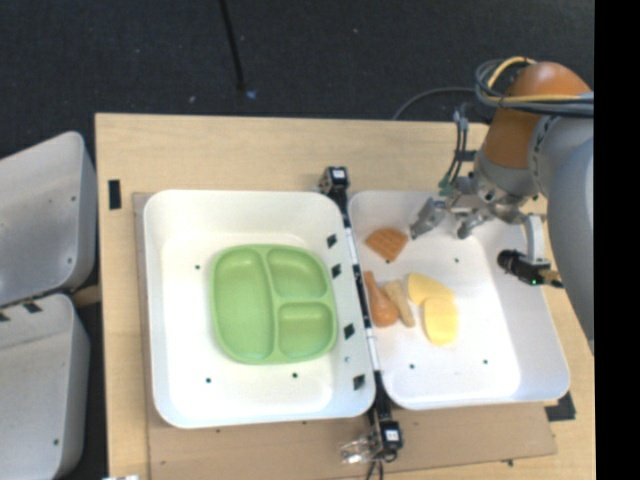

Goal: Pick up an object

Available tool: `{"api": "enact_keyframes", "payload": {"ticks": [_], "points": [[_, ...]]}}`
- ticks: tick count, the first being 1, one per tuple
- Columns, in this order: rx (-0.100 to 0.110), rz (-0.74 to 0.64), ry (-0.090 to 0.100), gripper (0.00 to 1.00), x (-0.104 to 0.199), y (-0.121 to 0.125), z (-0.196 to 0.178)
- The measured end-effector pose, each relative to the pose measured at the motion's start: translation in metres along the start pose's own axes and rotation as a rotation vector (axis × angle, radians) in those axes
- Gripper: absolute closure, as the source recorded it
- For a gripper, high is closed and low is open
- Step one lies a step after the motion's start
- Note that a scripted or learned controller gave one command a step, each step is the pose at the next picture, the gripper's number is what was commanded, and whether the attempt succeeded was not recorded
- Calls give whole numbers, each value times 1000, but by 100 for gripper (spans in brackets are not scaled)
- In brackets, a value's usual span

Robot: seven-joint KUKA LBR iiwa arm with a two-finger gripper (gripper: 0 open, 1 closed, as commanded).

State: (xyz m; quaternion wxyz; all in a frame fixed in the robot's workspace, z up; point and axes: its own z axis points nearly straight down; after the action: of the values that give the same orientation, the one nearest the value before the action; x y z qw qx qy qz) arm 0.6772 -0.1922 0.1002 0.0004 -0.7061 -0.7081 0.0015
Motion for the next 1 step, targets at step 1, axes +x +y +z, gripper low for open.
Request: {"api": "enact_keyframes", "payload": {"ticks": [1], "points": [[-8, -2, -4, 100, -1, 2, -15]]}}
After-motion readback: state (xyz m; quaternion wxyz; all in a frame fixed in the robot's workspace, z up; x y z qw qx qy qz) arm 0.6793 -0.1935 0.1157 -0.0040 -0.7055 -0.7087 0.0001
